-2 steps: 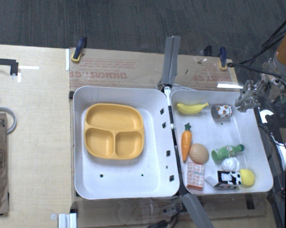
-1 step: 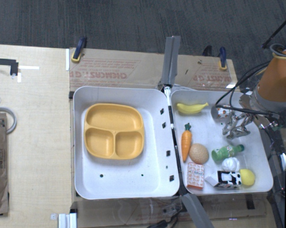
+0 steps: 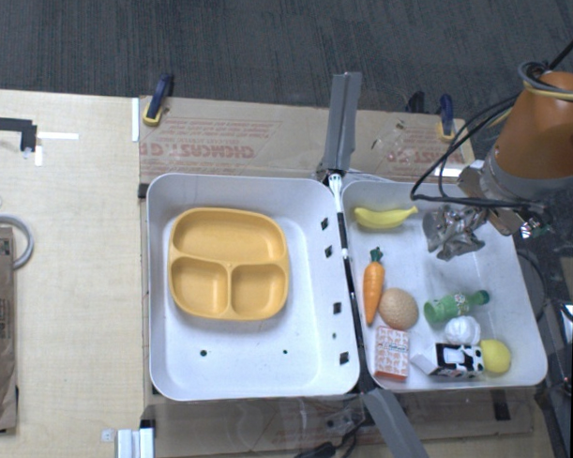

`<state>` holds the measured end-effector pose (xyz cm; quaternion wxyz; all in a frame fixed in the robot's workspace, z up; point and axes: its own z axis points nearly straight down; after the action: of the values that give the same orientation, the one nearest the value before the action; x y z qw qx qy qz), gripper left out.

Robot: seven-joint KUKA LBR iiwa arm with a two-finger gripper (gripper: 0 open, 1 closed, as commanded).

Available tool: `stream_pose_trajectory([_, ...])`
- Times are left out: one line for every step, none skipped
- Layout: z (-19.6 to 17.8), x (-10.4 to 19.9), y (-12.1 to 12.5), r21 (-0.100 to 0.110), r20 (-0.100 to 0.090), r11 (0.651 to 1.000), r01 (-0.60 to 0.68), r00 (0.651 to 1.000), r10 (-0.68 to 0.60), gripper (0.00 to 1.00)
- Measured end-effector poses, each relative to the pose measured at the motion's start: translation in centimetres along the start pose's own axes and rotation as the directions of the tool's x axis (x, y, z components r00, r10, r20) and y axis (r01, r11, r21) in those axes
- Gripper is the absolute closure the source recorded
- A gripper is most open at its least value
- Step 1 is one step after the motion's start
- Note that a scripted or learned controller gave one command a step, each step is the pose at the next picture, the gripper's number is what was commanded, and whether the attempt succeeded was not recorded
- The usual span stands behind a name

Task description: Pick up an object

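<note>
Nearest the camera, well below me along the near wall of the right-hand shallow white bin [image 3: 535,317], sit the small orange-and-white printed carton [image 3: 392,354], the black-and-white toy cow [image 3: 456,361] and the round yellow lemon [image 3: 494,356] touching it. I am the grey metal two-finger gripper [image 3: 452,234], hovering in the far part of this bin, and I grip nothing; whether my tips are spread or pressed together I cannot tell, since they blur into one dark mass against the white floor. The curved yellow plastic banana [image 3: 385,216] lies just beside me toward the divider, the likeliest thing to pick, though the task names none. The green plastic bottle [image 3: 455,305] and white garlic bulb [image 3: 460,328] lie below me, with the tan egg-shaped potato [image 3: 397,308] and orange carrot [image 3: 373,285] further toward the divider. My judgement of the risks: I could come down on bare floor between the banana and the bottle and close on air, the banana's smooth curve could slide out, or the crowded near cluster could be knocked about. My orange-banded wrist [image 3: 545,124] is cut off at the frame edge, and black cables [image 3: 448,159] cross it. The yellow three-compartment plastic tray [image 3: 229,264] rests in the other bin, well apart.
</note>
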<state>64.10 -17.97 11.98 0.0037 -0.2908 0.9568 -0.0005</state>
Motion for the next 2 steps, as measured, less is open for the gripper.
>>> stream_pose_trajectory([-3.5, -4.2, 3.6, 0.000, 0.001, 0.996, -0.091, 0.996, 0.091, 1.00])
stream_pose_trajectory([-5.5, -2.2, -0.2, 0.000, 0.000, 0.995, 0.099, 0.995, -0.099, 1.00])
